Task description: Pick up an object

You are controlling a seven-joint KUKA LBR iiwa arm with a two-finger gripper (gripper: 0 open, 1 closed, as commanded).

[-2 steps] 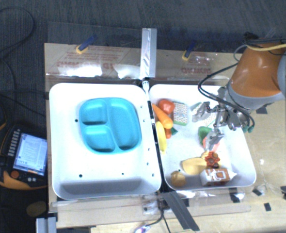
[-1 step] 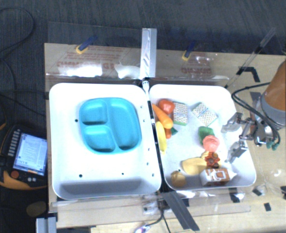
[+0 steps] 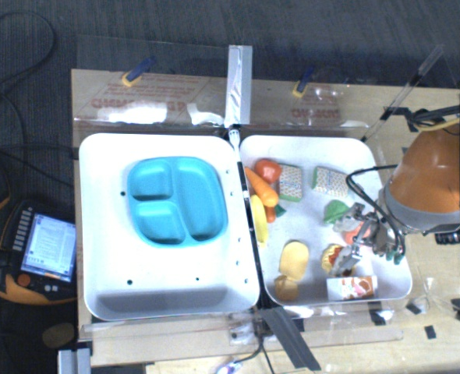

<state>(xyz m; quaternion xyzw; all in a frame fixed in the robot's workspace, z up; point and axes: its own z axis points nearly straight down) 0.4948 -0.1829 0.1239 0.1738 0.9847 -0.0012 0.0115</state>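
The right bin holds several toy items. An orange carrot, a red tomato and a yellow banana lie along its left wall. Two patterned green-and-white blocks sit near the back, with a green leafy piece in front of them. A yellow pear-like piece and a brown piece lie near the front. My gripper hangs low at the bin's right side, over a small red-and-yellow item and just behind a white-and-red box.
The left bin holds a blue divided plate. The arm's orange band looms over the right bin's right rim. Cables and a handheld pendant lie off the bench at the left.
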